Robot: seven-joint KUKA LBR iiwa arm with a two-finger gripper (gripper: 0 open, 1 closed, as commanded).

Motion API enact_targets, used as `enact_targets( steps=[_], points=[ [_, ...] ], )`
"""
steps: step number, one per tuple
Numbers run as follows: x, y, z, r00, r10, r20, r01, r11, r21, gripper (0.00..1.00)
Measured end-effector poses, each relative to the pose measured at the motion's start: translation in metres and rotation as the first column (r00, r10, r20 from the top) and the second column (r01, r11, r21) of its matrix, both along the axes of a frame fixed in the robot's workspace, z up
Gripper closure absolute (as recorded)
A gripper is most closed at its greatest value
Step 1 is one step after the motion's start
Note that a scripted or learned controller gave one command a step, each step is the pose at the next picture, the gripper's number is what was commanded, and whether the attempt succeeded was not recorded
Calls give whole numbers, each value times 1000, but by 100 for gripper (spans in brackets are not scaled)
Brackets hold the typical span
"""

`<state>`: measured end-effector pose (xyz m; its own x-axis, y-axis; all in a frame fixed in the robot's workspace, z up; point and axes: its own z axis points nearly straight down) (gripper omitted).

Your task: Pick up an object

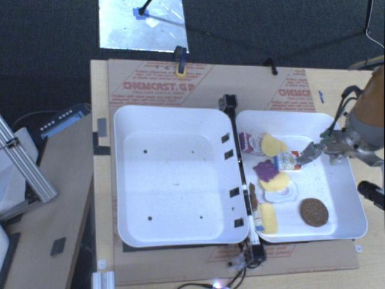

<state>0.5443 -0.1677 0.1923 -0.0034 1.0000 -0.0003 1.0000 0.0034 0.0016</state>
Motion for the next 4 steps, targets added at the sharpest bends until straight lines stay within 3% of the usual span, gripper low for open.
enact_targets(
  steps=[1,2,3,4],
  points=[
    [-17,67,-113,1000,5,-6,-5,1000,4,0],
    [44,71,-107,1000,4,5,-4,1000,0,0],
    [98,76,-107,1000,2,-3,-2,1000,1,0],
    [98,75,-95,1000,4,3,-4,1000,-1,100]
  ],
)
